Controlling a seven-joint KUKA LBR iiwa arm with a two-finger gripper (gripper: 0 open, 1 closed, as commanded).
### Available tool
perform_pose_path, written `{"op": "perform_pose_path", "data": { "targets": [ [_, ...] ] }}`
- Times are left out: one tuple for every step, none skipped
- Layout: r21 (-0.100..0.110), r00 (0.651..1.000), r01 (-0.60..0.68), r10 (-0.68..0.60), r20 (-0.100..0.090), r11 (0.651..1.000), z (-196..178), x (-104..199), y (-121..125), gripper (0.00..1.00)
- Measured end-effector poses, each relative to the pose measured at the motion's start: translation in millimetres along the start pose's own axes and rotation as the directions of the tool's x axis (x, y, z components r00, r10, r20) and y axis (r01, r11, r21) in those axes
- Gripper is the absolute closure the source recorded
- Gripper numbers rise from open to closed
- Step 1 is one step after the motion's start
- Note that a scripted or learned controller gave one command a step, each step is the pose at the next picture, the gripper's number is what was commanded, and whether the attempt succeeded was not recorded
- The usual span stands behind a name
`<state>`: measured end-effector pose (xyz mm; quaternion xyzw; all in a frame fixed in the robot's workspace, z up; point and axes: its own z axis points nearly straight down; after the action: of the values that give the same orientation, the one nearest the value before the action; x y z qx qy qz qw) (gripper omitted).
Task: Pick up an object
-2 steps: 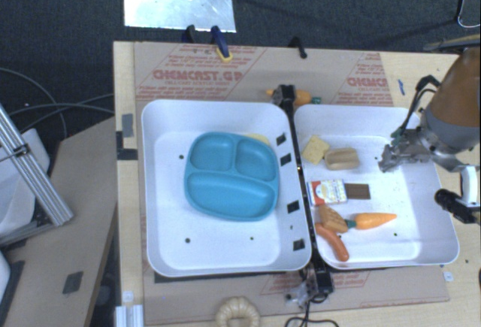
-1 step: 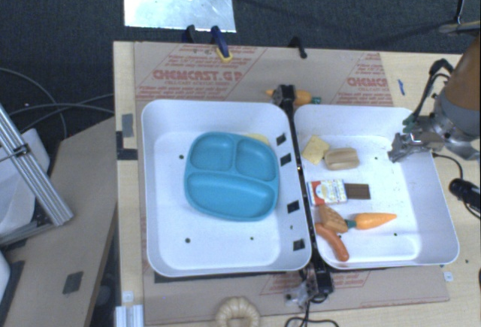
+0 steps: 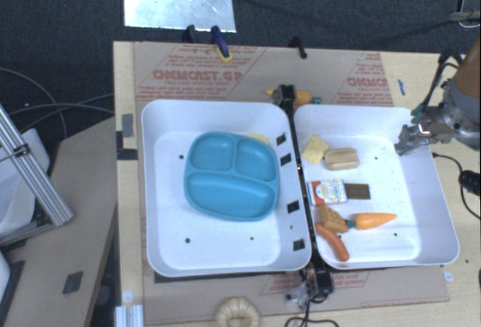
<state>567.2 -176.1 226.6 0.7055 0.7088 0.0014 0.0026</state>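
The right bin (image 3: 432,201) holds several toy foods. A pale yellow cheese wedge (image 3: 315,148) lies beside a tan bread piece (image 3: 341,158). Below them are a red-and-white packet (image 3: 328,192) and a brown bar (image 3: 358,192). An orange carrot (image 3: 373,220), a brown nugget (image 3: 333,219) and a red sausage (image 3: 334,242) lie toward the front. My gripper (image 3: 410,139) hangs over the right bin's far right rim, above bare floor and apart from every item.
The left bin (image 3: 161,190) bears a blue divided plate (image 3: 231,175), with a yellow piece (image 3: 259,138) showing at its back edge. A yellow-orange item (image 3: 301,98) sits behind the bins' shared wall. A blue clamp (image 3: 220,41) stands at the cardboard's back edge.
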Motion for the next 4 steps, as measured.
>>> {"op": "perform_pose_path", "data": {
  "targets": [
    [0.003, 1.0, 0.005, -0.005, -0.003, 1.0, 10, 55, 9, 1.0],
    [0.003, 1.0, 0.005, -0.005, -0.003, 1.0, 0, 103, 22, 1.0],
    [0.005, 1.0, 0.004, -0.004, -0.002, 1.0, -1, 157, 19, 1.0],
    [0.002, 1.0, 0.006, -0.006, -0.004, 1.0, -6, 216, 38, 1.0]
  ]
}}
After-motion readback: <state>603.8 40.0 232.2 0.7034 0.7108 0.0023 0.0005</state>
